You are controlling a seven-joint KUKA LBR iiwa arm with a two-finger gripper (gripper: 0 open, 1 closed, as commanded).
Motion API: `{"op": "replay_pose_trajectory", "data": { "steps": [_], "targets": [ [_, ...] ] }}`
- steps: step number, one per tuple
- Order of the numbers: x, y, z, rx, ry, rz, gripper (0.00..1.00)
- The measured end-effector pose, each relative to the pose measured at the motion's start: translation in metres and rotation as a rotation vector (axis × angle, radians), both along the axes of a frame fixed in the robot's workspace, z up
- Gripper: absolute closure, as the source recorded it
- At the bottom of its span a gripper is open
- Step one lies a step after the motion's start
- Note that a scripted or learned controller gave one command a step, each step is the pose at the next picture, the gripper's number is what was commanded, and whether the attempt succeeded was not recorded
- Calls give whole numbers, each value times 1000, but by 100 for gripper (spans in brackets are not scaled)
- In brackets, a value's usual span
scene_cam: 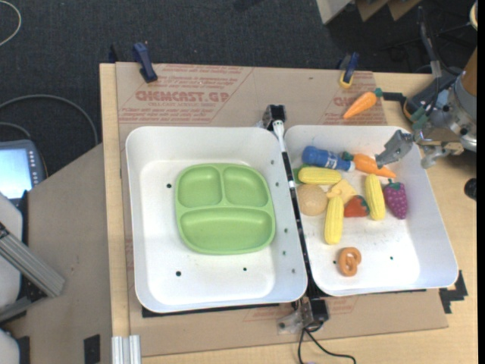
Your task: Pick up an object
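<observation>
The right bin (pixel 432 264) holds several toy foods. There is a blue bottle (pixel 324 158), an orange carrot (pixel 373 165), three yellow corn cobs (pixel 333 218), purple grapes (pixel 395 200), a red piece (pixel 355 208), a beige round piece (pixel 311 200) and a pretzel (pixel 348 261). My gripper (pixel 413 152) hangs over the bin's far right corner. It is open, with nothing between its fingers. Its left finger (pixel 394 147) is just right of the carrot's tip and above the grapes.
The left bin (pixel 144 203) holds a green divided plate (pixel 224 208). A second carrot (pixel 361 105) lies on the cardboard behind the right bin. Blue clamps (pixel 144 61) stand at the board's far edge. The arm's wrist (pixel 455 112) comes in from the right.
</observation>
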State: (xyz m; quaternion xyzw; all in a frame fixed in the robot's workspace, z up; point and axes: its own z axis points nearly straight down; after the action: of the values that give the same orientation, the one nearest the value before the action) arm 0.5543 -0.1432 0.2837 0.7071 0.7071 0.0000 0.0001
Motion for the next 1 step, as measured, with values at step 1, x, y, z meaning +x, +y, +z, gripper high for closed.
{"op": "replay_pose_trajectory", "data": {
  "steps": [1],
  "targets": [
    [-41, 49, -205, 2, 4, 0, 0]
  ]
}}
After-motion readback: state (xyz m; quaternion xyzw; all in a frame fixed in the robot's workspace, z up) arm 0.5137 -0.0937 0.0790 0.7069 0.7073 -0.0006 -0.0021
